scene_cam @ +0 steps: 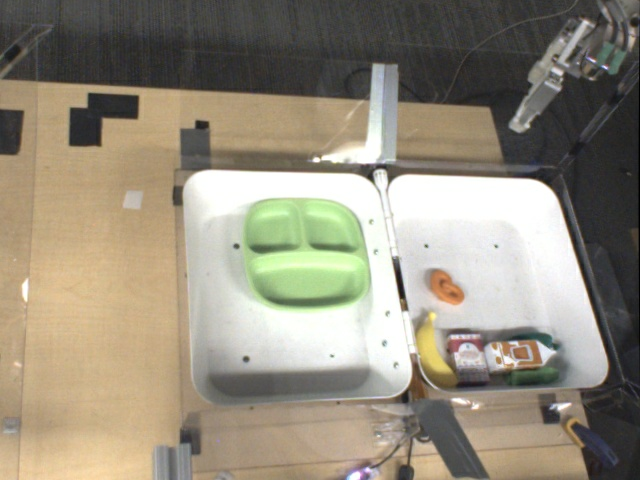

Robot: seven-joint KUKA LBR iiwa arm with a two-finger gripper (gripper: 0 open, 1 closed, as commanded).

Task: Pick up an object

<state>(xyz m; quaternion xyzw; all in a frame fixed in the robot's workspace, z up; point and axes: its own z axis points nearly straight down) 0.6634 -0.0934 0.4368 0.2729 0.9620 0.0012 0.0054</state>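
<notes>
In the right bin (pixel 500 218), a small orange piece (pixel 447 287) lies near the middle left. Along that bin's front wall a yellow banana (pixel 431 351) rests beside a dark red packet (pixel 467 358), an orange and white carton (pixel 516 352) and a green item (pixel 531 375). A green divided plate (pixel 303 253) sits in the left bin (pixel 215 298). My gripper (pixel 525 116) hangs high at the upper right, beyond the right bin's back edge and well away from every object. Nothing is visibly held in it.
A metal post (pixel 384 113) stands upright behind the seam between the two bins. Cables trail across the dark floor at the back right. Wooden bench surface with black marks stretches to the left of the bins.
</notes>
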